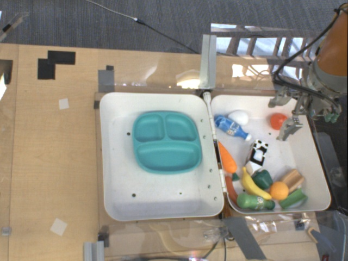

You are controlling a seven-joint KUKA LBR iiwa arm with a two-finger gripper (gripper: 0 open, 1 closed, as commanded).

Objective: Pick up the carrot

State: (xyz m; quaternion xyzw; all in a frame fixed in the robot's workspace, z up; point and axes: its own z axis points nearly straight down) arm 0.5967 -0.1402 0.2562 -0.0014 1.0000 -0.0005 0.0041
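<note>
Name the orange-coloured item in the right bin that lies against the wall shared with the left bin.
The carrot: long and tapered, lying along the dividing wall. The round orange fruit sits further right, among the pile.

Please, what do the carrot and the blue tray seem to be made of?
Carrot: probably plastic, a toy; even orange, smooth surface, no root texture. Blue tray: likely moulded plastic, matte to slightly glossy; one uniform teal colour with rounded, pressed compartments.
</note>
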